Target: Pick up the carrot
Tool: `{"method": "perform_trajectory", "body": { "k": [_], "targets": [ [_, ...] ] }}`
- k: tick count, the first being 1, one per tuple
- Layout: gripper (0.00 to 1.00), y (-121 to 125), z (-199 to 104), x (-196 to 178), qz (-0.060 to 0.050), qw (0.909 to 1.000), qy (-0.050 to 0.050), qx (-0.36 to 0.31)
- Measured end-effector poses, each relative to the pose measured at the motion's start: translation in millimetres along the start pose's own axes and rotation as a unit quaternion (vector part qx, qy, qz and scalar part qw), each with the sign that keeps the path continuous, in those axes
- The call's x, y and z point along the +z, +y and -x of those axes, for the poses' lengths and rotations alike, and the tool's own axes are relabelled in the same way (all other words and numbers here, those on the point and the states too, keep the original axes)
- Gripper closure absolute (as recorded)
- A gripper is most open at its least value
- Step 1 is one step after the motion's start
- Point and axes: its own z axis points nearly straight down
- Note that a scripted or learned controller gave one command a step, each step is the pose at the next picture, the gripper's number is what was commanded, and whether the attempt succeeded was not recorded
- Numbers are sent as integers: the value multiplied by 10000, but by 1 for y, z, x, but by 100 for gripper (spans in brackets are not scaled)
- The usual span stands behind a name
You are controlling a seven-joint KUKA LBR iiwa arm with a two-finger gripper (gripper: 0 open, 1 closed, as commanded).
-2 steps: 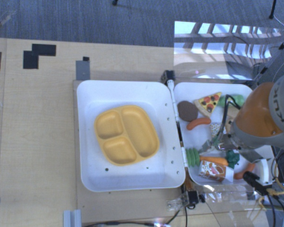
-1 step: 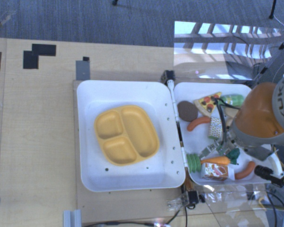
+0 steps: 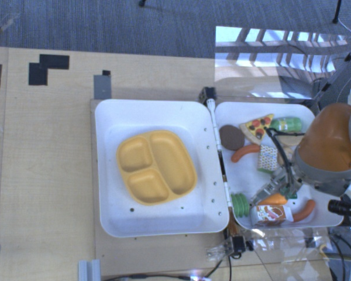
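A bright orange piece that I take for the carrot [image 3: 274,200] lies near the front of the right bin [image 3: 307,111]. It rests against a white and red bottle [image 3: 270,214] lying on its side. My gripper [image 3: 275,190] is low in the bin, right above the carrot's back edge and touching or nearly touching it. The orange-banded wrist [image 3: 330,139] hides the bin's right part. Something green [image 3: 290,188] shows beside the gripper, partly covered by it.
Around it lie an orange-red sausage [image 3: 245,153], a second one [image 3: 305,210], a brown disc [image 3: 232,136], a pizza slice [image 3: 257,126], a green item [image 3: 287,123], a checkered packet [image 3: 267,157] and a green ridged piece [image 3: 240,204]. The left bin [image 3: 108,215] holds a yellow divided plate [image 3: 157,166].
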Motion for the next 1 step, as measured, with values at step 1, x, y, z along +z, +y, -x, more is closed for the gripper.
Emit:
{"method": "perform_trajectory", "body": {
  "k": [1],
  "targets": [
    [100, 4, 1, -12, 23, 10000, -11, -5]
  ]
}}
